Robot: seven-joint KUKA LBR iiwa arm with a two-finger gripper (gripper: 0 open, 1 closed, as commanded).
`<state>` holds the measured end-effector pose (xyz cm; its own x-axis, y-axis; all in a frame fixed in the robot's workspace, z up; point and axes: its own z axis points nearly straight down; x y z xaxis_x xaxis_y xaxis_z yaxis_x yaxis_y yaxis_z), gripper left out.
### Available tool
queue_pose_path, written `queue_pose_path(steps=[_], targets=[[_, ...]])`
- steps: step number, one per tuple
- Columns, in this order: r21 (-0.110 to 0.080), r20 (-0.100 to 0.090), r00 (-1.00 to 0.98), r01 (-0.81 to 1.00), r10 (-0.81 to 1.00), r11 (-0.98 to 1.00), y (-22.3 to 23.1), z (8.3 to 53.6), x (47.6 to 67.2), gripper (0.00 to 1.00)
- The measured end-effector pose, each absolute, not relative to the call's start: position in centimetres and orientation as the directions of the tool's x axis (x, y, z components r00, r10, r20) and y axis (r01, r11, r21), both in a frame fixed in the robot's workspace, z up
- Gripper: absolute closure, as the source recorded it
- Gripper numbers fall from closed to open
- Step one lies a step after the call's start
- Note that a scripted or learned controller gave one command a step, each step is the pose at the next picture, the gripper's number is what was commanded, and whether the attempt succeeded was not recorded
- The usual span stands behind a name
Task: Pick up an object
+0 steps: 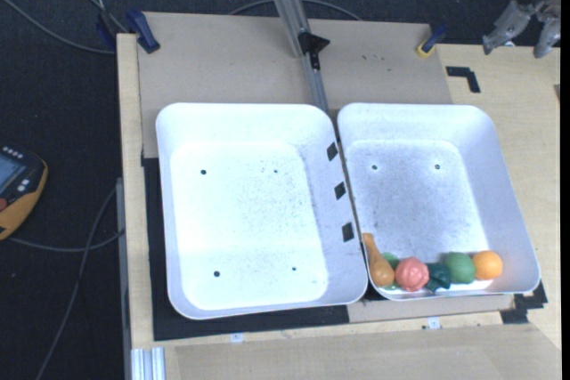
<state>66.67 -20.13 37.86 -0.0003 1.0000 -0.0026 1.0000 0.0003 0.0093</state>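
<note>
Claw (527, 24) sits at the top right, well above the bins; we cannot tell its state. We see the small toys lined along the near wall of the right shallow white plastic bin (499, 156): orange gourd-shaped toy (378, 262), pink round ball (411, 273), dark teal piece (438, 275), green round ball (460, 267), orange round ball (487, 263). Left shallow white plastic bin (178, 138) lies beside it on the tan surface (223, 58).
</note>
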Motion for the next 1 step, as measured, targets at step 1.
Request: queue_pose_path(steps=[1], targets=[[0.0,0.0,-0.002,1.0,1.0,0.002,-16.17,34.68,61.55,0.0]])
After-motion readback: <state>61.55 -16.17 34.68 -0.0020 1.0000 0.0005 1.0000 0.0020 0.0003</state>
